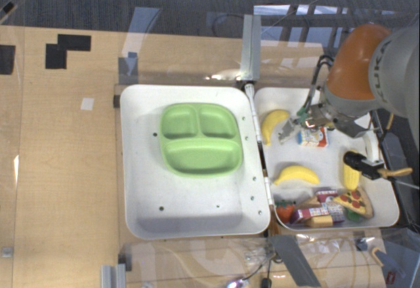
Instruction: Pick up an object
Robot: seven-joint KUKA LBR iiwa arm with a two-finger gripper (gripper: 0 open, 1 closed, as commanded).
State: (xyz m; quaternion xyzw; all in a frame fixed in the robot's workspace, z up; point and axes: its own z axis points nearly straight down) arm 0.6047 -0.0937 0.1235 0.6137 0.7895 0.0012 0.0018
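Note:
My gripper (296, 128) hangs low in the right bin (391, 214), near its back left part. It sits between a rounded yellow fruit (272, 124) on its left and a small white, red and blue carton (314, 139) on its right, close to both. I see nothing lifted off the bin floor. A yellow banana (295, 176) lies in front of the gripper, well apart from it.
The left bin (141, 214) bears a green divided plate (199, 138). In the right bin's front part lie a yellow corn cob (351, 177), a pizza slice (353, 201) and a cluster of red, purple and orange toy foods (308, 213). The arm (357, 70) covers the bin's back right.

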